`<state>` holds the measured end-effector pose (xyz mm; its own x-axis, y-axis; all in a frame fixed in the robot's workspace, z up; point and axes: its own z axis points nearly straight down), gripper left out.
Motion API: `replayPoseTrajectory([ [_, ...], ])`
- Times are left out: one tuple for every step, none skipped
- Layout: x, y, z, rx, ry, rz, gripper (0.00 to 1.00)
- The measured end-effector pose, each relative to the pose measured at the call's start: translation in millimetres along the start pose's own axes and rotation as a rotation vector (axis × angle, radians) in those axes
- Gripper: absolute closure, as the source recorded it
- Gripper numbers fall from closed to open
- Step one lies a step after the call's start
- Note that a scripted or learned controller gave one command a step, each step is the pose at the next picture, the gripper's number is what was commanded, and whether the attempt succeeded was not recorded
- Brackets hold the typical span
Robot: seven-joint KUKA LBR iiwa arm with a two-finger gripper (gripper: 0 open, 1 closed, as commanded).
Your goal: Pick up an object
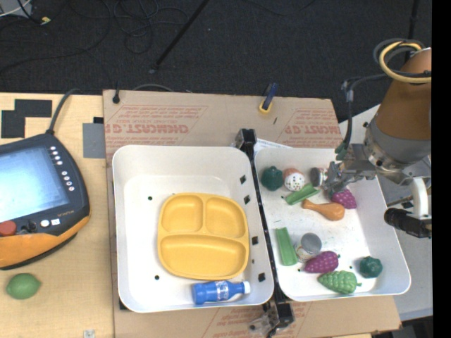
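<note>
The right bin (394, 259) is full of small toys to pick from. An orange toy drumstick (324, 208) lies near the middle, with a purple grape bunch (344, 198) just beside it. The gripper (331, 182) hangs low over the top of this bin, right by a thin green stick (299, 196) and a white ball (294, 181). I cannot tell how wide its claw is or if it has anything. The left bin (134, 189) holds a yellow tray (204, 234) and a blue bottle (220, 291).
</note>
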<state>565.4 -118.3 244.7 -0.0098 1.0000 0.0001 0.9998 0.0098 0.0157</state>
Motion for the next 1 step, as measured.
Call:
replayPoseTrajectory([
  [62.2, -14.3, -129.9, 0.003, 0.001, 0.003, 1.0],
])
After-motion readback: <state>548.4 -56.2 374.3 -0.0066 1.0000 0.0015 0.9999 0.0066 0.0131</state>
